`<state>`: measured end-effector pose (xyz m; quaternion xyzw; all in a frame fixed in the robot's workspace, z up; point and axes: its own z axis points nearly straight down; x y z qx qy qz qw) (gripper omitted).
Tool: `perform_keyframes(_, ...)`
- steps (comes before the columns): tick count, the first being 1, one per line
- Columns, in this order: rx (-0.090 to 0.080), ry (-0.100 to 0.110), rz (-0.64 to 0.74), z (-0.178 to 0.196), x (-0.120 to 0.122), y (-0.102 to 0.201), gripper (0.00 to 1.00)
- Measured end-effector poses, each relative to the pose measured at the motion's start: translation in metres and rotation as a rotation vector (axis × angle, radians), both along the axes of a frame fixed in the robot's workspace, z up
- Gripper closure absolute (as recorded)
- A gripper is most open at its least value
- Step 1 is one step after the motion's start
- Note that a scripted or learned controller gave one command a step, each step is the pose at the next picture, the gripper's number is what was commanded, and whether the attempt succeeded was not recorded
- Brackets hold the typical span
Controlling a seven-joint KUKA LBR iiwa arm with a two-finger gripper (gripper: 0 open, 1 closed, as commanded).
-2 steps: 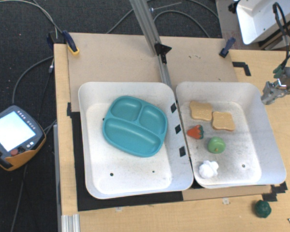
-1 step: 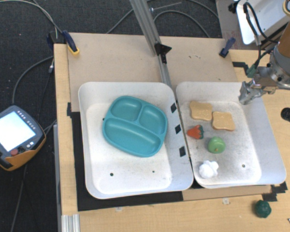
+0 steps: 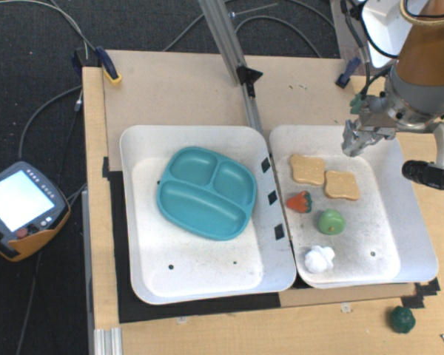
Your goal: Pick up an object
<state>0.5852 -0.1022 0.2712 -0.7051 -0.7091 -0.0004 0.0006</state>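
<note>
One hand [image 3: 353, 142] hangs over the right bin [image 3: 407, 220], holding nothing.

Left of the gripper [image 3: 353, 145], a teal plate [image 3: 206, 192]; below it, tan toast [image 3: 308, 169]; a red pepper [image 3: 299, 202]; a green apple [image 3: 331, 222].

Soft, even light is coming from above and making only faint shadows. The white bins [image 3: 207, 276] are looking very bright, almost glaring. The dark floor [image 3: 29, 72] at nine o'clock is staying dim. The whole picture is looking a little grainy and soft.
</note>
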Motion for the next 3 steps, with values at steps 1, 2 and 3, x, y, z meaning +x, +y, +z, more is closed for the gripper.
perform_keyframes(1, 0.0, -0.002, 0.001, 0.0, 0.012, 0.05, 1.0)
perform_keyframes(2, 0.001, -0.002, 0.002, -0.002, 0.021, 0.104, 1.0)
perform_keyframes(3, 0.0, -0.002, 0.0, -0.011, 0.033, 0.15, 1.0)
